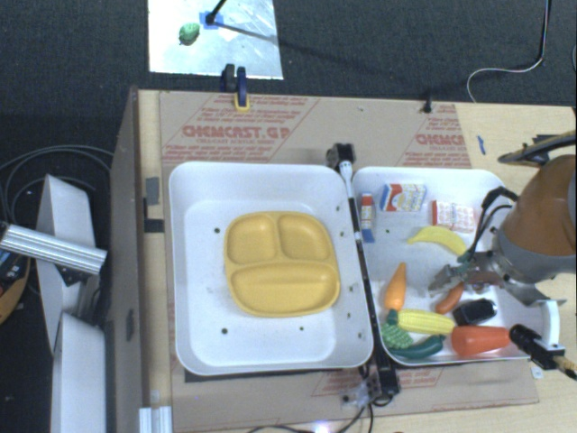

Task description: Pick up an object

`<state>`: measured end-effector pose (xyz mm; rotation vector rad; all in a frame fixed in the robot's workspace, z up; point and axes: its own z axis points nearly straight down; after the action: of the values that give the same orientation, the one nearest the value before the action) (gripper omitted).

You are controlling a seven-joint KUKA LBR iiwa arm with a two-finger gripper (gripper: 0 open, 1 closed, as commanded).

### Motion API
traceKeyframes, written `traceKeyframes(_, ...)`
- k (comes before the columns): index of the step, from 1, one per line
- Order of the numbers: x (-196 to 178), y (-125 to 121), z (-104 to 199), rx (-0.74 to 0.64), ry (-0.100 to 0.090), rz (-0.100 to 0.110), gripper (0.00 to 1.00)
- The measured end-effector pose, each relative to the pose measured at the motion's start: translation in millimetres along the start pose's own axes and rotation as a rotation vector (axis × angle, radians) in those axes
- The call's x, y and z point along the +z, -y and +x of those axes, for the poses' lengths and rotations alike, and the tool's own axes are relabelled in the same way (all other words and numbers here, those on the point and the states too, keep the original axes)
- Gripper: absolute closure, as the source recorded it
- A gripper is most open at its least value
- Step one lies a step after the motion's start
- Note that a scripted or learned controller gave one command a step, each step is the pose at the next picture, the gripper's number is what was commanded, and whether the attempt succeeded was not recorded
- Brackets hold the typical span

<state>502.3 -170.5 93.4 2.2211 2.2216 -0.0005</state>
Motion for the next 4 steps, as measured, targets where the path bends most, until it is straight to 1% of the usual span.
traceKeyframes(1, 9, 15, 1, -0.001, 0.000, -0.001, 0.00)
traceKeyframes(2, 9, 15, 40, -0.003, -0.001, -0.001, 0.00)
traceKeyframes(3, -2, 14, 41, -0.004, -0.002, -0.003, 1.00)
traceKeyframes(4, -2, 14, 40, -0.004, -0.002, -0.004, 0.00)
